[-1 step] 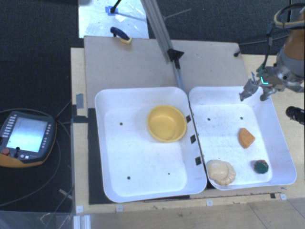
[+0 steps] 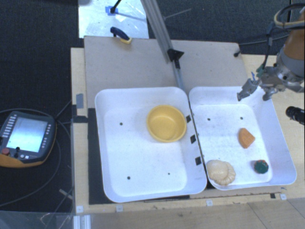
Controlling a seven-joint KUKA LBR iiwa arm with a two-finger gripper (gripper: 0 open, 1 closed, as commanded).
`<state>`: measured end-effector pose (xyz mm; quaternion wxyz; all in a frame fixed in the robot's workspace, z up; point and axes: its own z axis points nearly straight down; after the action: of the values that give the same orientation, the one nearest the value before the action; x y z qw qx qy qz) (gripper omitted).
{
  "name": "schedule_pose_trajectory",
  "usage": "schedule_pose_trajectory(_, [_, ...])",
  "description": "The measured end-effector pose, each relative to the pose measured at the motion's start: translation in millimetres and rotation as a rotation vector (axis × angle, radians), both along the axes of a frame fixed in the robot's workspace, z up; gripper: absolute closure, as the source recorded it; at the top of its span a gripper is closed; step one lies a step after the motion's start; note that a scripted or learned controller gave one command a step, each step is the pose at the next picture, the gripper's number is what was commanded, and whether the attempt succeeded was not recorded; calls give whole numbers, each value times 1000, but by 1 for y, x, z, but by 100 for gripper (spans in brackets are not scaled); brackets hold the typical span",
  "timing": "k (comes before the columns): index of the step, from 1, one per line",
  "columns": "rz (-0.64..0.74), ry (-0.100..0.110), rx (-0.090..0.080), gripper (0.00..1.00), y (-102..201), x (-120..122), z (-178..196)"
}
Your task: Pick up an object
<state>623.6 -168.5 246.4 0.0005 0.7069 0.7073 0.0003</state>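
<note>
- Above right bin (image 2: 279, 142) far rim: claw (image 2: 255, 93), fingers spread open, holding nothing.
- Inside right bin: orange piece (image 2: 246, 138), green ball (image 2: 260, 166), cream shell-shaped item (image 2: 220, 171).
- Left of right bin: yellow bowl (image 2: 166, 123).

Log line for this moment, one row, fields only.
gripper: open, above right bin far edge, holding nothing | right bin: orange piece, cream shell, green ball | left bin: yellow bowl

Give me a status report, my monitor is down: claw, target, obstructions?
Claw open, holding nothing, above right bin's far edge. Orange piece, cream shell, green ball lie apart in that bin. Nothing blocks them.
</note>
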Motion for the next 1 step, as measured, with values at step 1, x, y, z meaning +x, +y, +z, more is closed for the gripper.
schedule_pose_trajectory(1, [-1,5,1,0,-6,-7,-58])
